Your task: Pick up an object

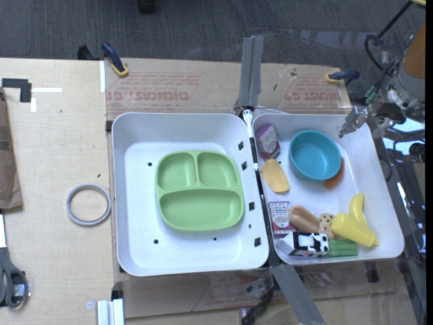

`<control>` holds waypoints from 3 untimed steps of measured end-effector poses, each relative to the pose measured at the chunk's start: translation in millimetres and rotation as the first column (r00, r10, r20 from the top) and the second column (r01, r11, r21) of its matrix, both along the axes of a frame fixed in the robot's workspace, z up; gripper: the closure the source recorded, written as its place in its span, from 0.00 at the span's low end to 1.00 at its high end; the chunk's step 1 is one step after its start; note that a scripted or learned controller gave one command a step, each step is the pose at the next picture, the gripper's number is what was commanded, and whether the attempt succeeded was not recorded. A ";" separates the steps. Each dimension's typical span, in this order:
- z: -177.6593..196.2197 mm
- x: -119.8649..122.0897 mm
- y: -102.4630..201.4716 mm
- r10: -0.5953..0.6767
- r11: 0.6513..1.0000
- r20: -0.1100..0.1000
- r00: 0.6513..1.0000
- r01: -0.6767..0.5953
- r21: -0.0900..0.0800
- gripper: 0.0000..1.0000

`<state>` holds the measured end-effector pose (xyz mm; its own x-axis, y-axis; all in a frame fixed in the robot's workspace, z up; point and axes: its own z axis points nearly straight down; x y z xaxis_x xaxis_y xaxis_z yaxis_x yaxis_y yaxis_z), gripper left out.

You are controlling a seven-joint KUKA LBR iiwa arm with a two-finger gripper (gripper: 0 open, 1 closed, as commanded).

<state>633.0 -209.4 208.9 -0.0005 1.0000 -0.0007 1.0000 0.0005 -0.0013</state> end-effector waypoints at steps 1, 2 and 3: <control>-87.7 -37.2 38.2 0.109 0.994 -0.001 0.994 -0.109 0.001 0.00; -99.9 -85.8 45.7 0.418 0.909 0.003 0.909 -0.418 -0.001 0.00; -107.1 -103.0 61.1 0.534 0.845 0.019 0.845 -0.533 -0.024 0.00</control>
<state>530.0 -148.3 101.8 -0.5338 0.8452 -0.0250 0.8451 0.5343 0.0172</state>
